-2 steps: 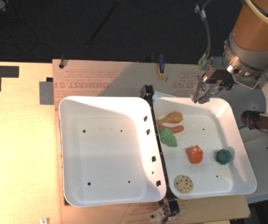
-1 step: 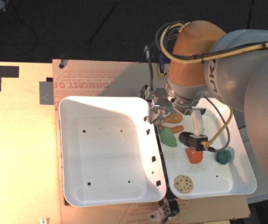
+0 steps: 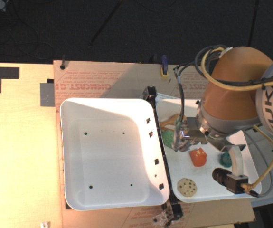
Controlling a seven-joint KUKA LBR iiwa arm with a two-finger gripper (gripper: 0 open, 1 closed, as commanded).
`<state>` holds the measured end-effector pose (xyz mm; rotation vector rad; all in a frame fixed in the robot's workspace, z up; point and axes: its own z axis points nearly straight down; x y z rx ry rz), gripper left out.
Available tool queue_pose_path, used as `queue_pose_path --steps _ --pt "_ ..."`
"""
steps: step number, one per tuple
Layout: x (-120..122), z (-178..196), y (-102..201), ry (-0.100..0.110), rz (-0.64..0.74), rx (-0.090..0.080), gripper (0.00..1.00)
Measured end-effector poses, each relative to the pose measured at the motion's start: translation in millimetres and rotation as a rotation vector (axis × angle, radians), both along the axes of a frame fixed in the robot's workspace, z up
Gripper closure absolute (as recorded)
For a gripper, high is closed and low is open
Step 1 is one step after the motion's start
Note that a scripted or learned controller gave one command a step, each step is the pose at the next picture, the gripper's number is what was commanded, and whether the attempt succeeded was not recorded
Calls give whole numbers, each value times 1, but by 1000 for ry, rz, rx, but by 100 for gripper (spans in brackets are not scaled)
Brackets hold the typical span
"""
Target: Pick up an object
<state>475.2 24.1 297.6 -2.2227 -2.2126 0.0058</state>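
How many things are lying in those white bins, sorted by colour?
Green thing: 1
Red thing: 1
Teal thing: 1
Tan disc with holes: 1
Orange-brown thing, partly hidden: 1
Total: 5, all in one bin.

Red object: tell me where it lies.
In the camera view's right bin, the red object lies between the gripper and the teal object.
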Motion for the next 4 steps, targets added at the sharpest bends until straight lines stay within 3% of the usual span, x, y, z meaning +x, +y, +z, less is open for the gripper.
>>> queue_pose_path --steps 1,2,3,4 --pt "97 -11 -4 -9 6 -3 100" --pt "93 -1 -5 0 7 -2 100" --pt "-4 8 -20 2 0 0 100" --pt "0 -21 -11 1 2 -1 100"
